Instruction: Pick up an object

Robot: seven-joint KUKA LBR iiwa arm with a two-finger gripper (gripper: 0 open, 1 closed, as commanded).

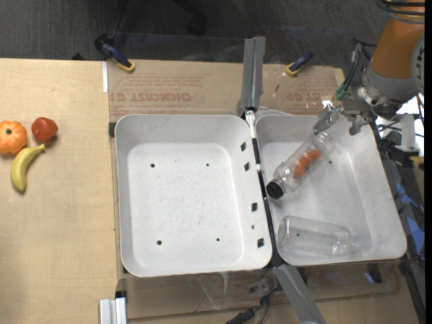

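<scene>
Two clear plastic bottles lie in the right bin (378,201). One bottle (300,167) has a black cap and an orange label and lies at a slant, cap toward the divider. The other, a plain clear bottle (317,238), lies along the bin's front wall. My gripper (339,121) hangs at the back of the right bin, just above the base end of the slanted bottle. Its fingers (324,120) stand apart, and nothing shows between them.
The left bin (128,181) stands beside the right one, with a grey divider post (252,73) behind the seam. A tomato (44,129), an orange fruit (11,138) and a banana (23,167) lie on the bench at far left. Cables hang at the right edge.
</scene>
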